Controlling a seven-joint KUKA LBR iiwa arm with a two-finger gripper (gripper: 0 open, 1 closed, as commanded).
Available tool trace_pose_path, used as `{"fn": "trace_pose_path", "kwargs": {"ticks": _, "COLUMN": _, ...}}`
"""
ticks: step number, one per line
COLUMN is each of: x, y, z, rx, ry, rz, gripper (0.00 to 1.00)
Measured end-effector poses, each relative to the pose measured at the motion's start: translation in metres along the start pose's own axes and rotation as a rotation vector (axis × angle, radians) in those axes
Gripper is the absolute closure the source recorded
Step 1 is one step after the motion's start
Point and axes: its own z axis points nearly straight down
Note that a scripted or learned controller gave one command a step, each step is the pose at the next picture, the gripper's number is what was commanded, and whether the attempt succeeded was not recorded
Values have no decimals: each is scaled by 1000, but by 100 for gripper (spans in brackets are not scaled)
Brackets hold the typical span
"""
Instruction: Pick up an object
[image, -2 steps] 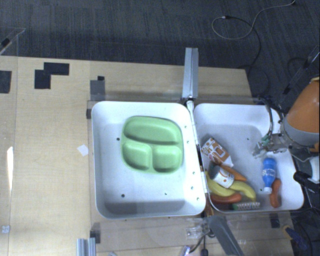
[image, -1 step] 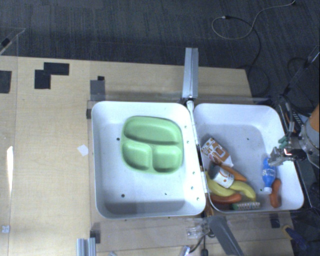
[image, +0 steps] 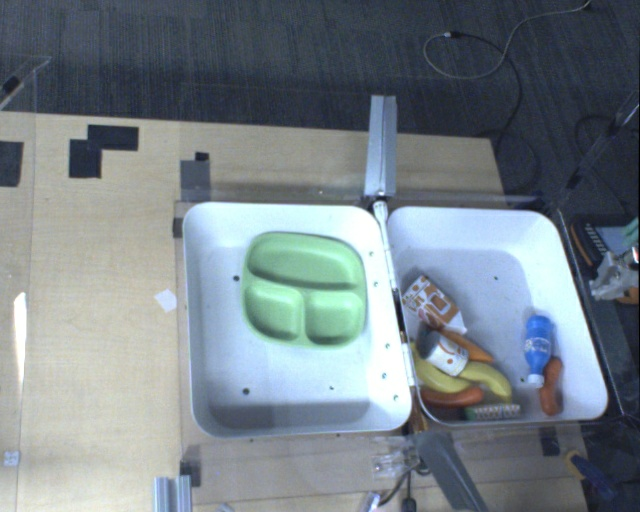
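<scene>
A: Claw (image: 612, 276) position?
B: At the view's right edge, just outside the right bin (image: 500, 235). Open or closed: cannot tell.
A: Candidate objects?
B: Blue bottle (image: 538, 345) nearest, down-left of the claw. Banana (image: 468, 379) and brown-white carton (image: 434, 300) further left. Green divided tray (image: 305, 290) well apart, in the left bin (image: 215, 330).

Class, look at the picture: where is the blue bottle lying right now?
The blue bottle lies in the right bin, near its right wall, just above a small orange-red item and apart from the banana pile.
</scene>
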Motion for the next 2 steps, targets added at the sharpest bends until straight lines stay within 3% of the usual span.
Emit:
{"fn": "trace_pose_path", "kwargs": {"ticks": 1, "x": 52, "y": -5, "z": 47, "rx": 2, "ry": 1, "rz": -35, "gripper": 100}}
{"fn": "trace_pose_path", "kwargs": {"ticks": 2, "x": 15, "y": -3, "z": 102, "rx": 4, "ry": 1, "rz": 52, "gripper": 100}}
